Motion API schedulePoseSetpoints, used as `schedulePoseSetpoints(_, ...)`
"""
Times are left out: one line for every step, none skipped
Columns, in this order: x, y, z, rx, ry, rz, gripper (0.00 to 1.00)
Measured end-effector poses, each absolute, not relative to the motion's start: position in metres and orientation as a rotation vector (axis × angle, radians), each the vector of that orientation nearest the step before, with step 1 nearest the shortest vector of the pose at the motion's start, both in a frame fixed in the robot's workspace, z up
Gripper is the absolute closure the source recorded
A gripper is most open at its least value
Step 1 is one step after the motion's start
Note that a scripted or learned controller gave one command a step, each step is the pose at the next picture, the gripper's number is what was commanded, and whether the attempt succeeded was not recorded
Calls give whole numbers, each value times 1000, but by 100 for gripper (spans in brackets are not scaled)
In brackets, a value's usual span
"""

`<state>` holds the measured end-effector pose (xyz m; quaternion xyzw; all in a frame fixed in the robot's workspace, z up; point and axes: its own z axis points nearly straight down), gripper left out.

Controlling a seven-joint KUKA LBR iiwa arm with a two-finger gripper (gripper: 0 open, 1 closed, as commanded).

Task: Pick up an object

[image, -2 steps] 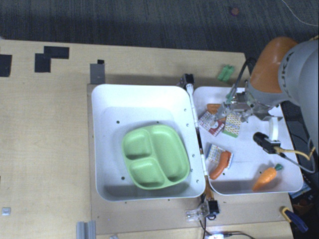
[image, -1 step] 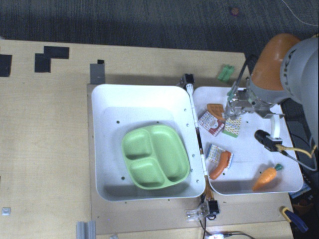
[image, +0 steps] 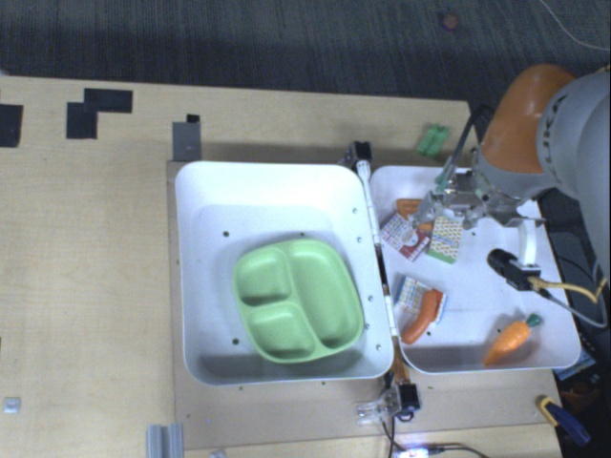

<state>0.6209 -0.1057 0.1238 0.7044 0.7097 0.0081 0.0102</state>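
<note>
One orange toy carrot (image: 508, 341) lay at the right bin's (image: 563, 356) near edge, one green divided plate (image: 298, 299) filled the left bin (image: 200, 256), two patterned packets (image: 406, 236) sat beside the gripper (image: 447, 208), finger state unclear.

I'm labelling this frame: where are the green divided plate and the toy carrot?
green divided plate (image: 299, 299): camera view, on the ridge between its compartments.
toy carrot (image: 507, 342): camera view, on its orange body.

High fixed camera – slanting down, both bins (image: 286, 184)

A small green block (image: 431, 140) lies on the wooden table (image: 86, 284) behind the bins; black tape patches (image: 95, 111) mark its far left.
</note>
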Motion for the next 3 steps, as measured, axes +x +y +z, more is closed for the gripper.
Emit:
schedulePoseSetpoints(622,-105,135,2195,2215,31,100)
schedulePoseSetpoints(622,-105,135,2195,2216,30,0)
schedulePoseSetpoints(624,-104,146,2190,2217,36,100)
